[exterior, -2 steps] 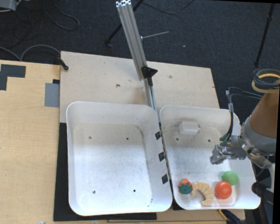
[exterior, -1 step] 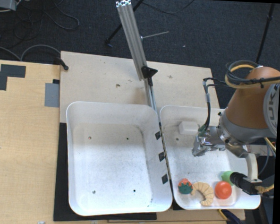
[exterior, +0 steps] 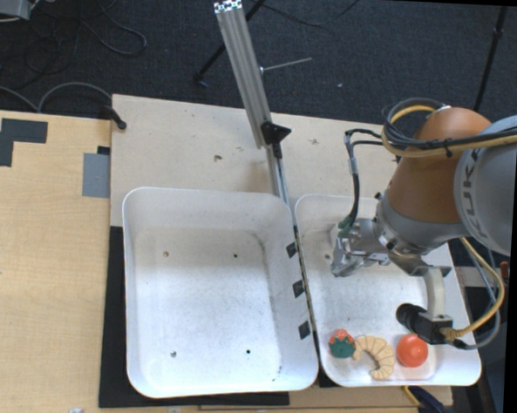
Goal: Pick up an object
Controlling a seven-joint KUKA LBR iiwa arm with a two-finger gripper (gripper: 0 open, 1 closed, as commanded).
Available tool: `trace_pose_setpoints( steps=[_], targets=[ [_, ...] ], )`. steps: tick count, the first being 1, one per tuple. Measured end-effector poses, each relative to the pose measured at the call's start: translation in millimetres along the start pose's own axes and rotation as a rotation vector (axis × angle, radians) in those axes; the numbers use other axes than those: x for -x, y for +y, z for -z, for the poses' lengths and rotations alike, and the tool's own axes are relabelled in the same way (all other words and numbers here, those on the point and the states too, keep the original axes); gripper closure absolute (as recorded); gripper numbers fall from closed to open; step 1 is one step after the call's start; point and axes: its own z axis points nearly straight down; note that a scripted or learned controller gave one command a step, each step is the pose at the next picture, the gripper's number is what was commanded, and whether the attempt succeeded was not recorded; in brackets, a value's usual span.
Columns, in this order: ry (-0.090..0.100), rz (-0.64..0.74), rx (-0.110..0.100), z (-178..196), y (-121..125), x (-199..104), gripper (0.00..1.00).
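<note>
Croissant (exterior: 376, 353) lies between green toy (exterior: 342, 343) and orange ball (exterior: 413, 350) in right bin (exterior: 467, 373); end effector (exterior: 350, 259) above, grip unreadable

A red-green toy (exterior: 342, 343), tan croissant (exterior: 376, 354) and orange ball (exterior: 413, 350) lie along the right bin's (exterior: 326, 249) near edge

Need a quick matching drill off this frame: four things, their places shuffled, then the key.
Things:
1. orange ball
2. croissant
3. green and red toy
4. gripper

Places:
A. between the other two toys
B. over the right bin's upper part
C. leftmost toy in the row
D. rightmost toy in the row

Pairs: 1-D, 2-A, 3-C, 4-B
</note>
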Motion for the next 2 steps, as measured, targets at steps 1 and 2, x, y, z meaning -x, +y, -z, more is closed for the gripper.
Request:
trace_pose_setpoints(
  steps=[1,2],
  targets=[
    [0.0,0.001,-0.001,-6,15,-56,1.0],
    [0.0,0.001,0.001,6,26,-105,1.0]
  ],
)
